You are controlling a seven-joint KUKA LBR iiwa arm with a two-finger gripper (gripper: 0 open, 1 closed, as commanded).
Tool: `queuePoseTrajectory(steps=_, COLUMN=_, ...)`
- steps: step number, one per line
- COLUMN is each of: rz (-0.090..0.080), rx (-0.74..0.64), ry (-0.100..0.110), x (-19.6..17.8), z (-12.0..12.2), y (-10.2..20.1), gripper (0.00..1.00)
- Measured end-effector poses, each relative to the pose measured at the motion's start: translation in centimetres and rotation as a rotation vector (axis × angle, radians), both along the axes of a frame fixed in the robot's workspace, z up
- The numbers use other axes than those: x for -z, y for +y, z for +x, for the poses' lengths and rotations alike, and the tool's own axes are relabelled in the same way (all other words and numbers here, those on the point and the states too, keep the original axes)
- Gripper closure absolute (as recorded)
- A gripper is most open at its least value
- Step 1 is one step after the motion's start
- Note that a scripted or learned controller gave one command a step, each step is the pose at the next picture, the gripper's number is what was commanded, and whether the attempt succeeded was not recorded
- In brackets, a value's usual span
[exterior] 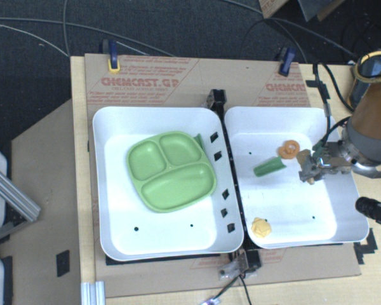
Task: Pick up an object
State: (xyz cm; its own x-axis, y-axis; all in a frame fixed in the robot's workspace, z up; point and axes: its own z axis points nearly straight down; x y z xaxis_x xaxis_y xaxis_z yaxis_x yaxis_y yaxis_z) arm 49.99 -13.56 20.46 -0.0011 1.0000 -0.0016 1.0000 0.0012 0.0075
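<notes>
Hovering over the right white bin point(317, 224), the gripper point(307, 170), its grasp state impossible to tell, would do best descending squarely onto the small orange ring point(289, 149) just beside it.

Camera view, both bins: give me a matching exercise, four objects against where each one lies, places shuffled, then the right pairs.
Things:
1. green tray
2. orange ring
3. green stick
4. yellow piece

Places:
A. right bin, by its front edge
B. left bin, about the middle
C. right bin, far half, close to the gripper
D. right bin, just in front and to the left of the orange ring

Pairs: 1-B, 2-C, 3-D, 4-A
</notes>
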Motion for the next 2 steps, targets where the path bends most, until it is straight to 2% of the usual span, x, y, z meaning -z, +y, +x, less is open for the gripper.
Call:
queuePoseTrajectory(steps=1, rz=0.001, rx=0.0, ry=0.004, x=-2.0, z=0.1, y=0.0, gripper=1.0)
queuePoseTrajectory(steps=2, rz=0.005, rx=-0.005, ry=0.01, x=-1.0, z=1.3, y=5.3, gripper=1.0)
